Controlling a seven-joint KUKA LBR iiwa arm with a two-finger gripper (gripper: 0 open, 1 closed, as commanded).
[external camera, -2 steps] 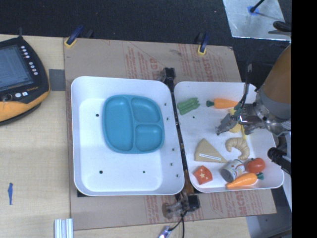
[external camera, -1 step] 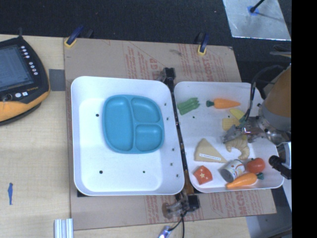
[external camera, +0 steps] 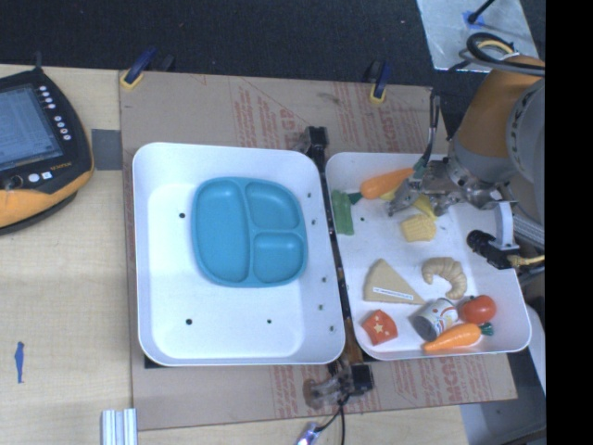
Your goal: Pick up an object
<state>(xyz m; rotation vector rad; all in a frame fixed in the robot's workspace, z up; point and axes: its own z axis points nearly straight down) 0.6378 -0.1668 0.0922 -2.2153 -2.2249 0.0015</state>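
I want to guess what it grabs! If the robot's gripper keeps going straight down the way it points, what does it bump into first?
Probably the yellow corn piece, right below the gripper in the right bin. The orange carrot lies close beside it, and depth is hard to judge from one view.

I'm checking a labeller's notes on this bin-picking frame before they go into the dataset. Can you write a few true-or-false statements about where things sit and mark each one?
1. The blue divided plate lies in the left bin. True.
2. The croissant lies on the blue divided plate. False: it lies in the right bin, beside the cheese wedge.
3. The gripper is over the far part of the right bin, near the yellow corn piece. True.
4. Both carrots lie side by side. False: one carrot lies at the far end of the right bin, the other carrot at the near end.
5. The tomato lies in the right bin. True.
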